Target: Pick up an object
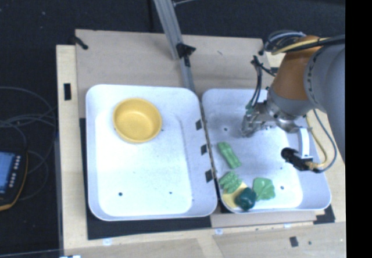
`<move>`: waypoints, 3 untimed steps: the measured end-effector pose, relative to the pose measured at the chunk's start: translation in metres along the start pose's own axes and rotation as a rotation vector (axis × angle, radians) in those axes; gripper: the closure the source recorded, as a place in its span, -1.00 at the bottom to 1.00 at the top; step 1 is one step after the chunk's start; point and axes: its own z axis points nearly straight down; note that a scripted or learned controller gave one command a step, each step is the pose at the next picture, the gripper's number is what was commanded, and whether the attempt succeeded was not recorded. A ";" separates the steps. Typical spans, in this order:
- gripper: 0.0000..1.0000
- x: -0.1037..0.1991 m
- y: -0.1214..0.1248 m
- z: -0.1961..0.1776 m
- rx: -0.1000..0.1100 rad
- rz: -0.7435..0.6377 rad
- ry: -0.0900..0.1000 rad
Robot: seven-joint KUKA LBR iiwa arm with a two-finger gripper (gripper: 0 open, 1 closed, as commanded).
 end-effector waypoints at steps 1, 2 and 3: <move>1.00 -0.004 0.002 -0.043 -0.002 -0.001 0.000; 1.00 -0.014 0.002 -0.099 -0.003 -0.001 -0.001; 1.00 -0.009 0.003 -0.161 -0.004 -0.002 -0.001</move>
